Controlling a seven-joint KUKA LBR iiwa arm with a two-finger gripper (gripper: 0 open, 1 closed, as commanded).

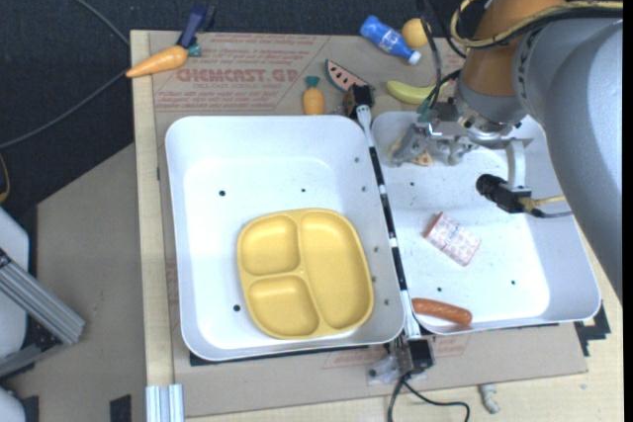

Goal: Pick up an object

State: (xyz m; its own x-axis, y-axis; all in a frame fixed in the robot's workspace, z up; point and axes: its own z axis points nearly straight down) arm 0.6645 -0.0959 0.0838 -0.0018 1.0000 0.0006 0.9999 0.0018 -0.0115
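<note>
Two shallow white bins are seen from above, set side by side on a table (247, 74) covered with printed cardboard. The left bin (198, 163) holds a yellow plate (305, 270) with three compartments, lying flat near the bin's front. The right bin (554, 282) holds a small pink-and-white packet (453, 239) near its middle and a toy sausage (441, 311) at its front rim, close to the divider between the bins.

The grey arm (584, 114), with its orange band (504, 25), is reached in from the right, and the claw (427, 145) is lowered into the back left corner of the right bin. Whether the claw is open or closed cannot be told; something small and tan is seen at its tip, but what it is cannot be made out.

Behind the bins, several toys are laid on the table: a carrot (158, 62) at the far left corner, a small orange piece (314, 100), a watermelon slice (341, 74), a blue bottle (389, 39), a round yellow fruit (415, 33) and a banana (410, 92) just beside the arm's wrist.
</note>
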